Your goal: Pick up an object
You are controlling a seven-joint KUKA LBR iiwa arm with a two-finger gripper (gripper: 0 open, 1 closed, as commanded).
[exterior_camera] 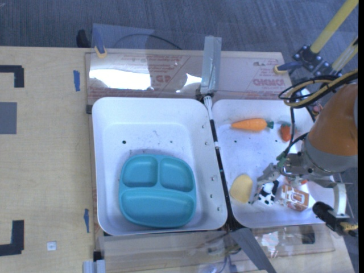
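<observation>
Camera view, tool (pixel 272 182) low in right bin (pixel 250 152), grip state unclear, beside yellow object (pixel 241 187), black-and-white item (pixel 265 197).

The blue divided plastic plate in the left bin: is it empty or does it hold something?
Empty: all three compartments of the blue divided plastic plate show bare blue.

An orange band (pixel 341 124) is seen above a grey wrist (pixel 330 158), black cables (pixel 293 115) are looped beside it, and a metallic gripper (pixel 272 178) is fitted below.
</observation>
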